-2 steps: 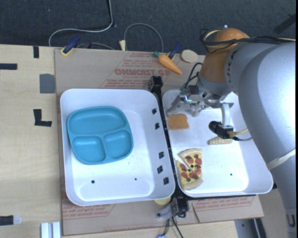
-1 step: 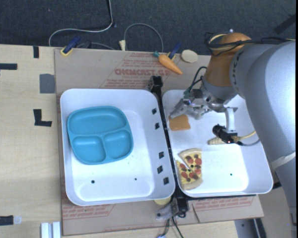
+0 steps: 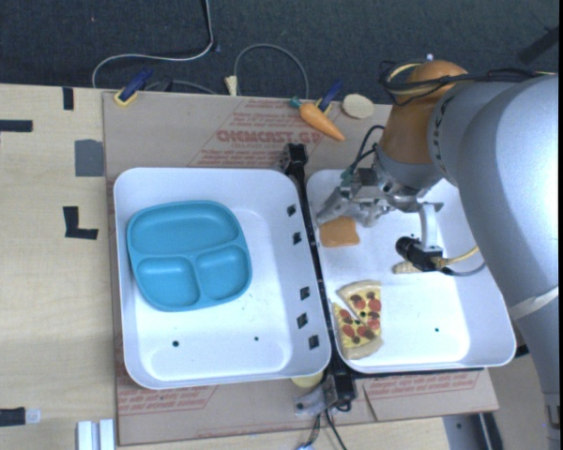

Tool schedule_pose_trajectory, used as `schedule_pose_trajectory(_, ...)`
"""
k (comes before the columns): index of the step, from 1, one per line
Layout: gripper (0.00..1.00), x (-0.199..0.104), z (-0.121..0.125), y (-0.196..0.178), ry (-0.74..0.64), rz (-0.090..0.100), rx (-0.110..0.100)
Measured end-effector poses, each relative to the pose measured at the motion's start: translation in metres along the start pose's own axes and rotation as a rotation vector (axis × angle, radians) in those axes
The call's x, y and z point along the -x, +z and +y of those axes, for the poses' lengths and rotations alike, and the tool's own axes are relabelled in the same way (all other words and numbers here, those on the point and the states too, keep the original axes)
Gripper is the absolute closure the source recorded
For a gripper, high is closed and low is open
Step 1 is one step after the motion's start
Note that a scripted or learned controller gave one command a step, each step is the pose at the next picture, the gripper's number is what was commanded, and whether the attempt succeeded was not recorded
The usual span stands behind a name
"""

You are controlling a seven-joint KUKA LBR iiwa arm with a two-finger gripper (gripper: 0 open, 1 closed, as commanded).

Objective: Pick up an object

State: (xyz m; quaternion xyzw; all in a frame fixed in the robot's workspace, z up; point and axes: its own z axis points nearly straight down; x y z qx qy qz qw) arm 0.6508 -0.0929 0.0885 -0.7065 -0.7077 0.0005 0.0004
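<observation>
Low in the frame, right of centre: a pizza slice flat near the front-left corner of the right bin. To the left, a blue divided plate in the left bin. Higher, a tan toast-like piece against the right bin's left wall, just under the gripper, touching or not impossible to tell. Finger spread: cannot tell, tips blurred against the white. Grey arm filling the right side. Farthest, top centre on the cardboard: a toy carrot and a pale round piece.
</observation>
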Motion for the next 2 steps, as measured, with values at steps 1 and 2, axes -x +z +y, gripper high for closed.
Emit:
schedule_pose_trajectory(1,0.0,0.0029,-0.0023,0.0024,-0.001,0.0,0.004)
schedule_pose_trajectory(2,0.0,0.0065,0.0044,0.0026,-0.001,0.001,0.003)
